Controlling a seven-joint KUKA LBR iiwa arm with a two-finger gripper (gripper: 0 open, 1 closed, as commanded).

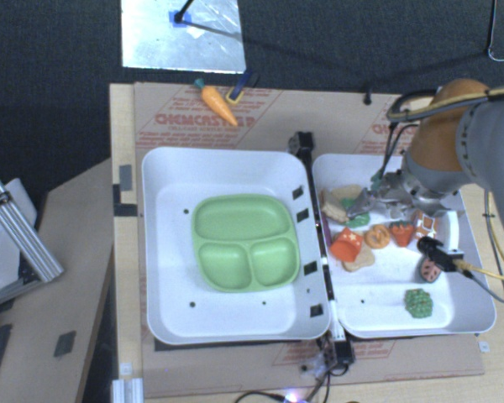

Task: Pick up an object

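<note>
The arm (pixel 466 133) reaches in over the right bin (pixel 470 309), and its gripper (pixel 363 204) hangs low near that bin's far left corner, just above a cluster of toy food. I'd call this the approach, the descent onto a pick, with nothing lifted yet. How wide the gripper stands I cannot tell; the tip is a dark tangle against the toys from where I stand. Right beneath it sits a small green piece (pixel 358 220), glossy and rounded, touching a pale, flat, bread-like slice (pixel 340 200) closer to the far edge. Toward the near side lie a red, boxy piece (pixel 346 245), an orange disc (pixel 376 237) with a patterned face, and another red-orange bit (pixel 401 232), all packed close. Well apart, by the bin's near right corner, rest a knobbly green broccoli (pixel 418 302) and a dark maroon chunk (pixel 428 269). The next move, I'd guess, calls for settling squarely on one piece, since the crowding risks catching two or nudging them aside; the smooth plastic looks slippery. The left bin (pixel 164 250) holds a matte green tray (pixel 244 242) with three hollows, and a carrot (pixel 218 105) lies on the cardboard beyond it.
</note>
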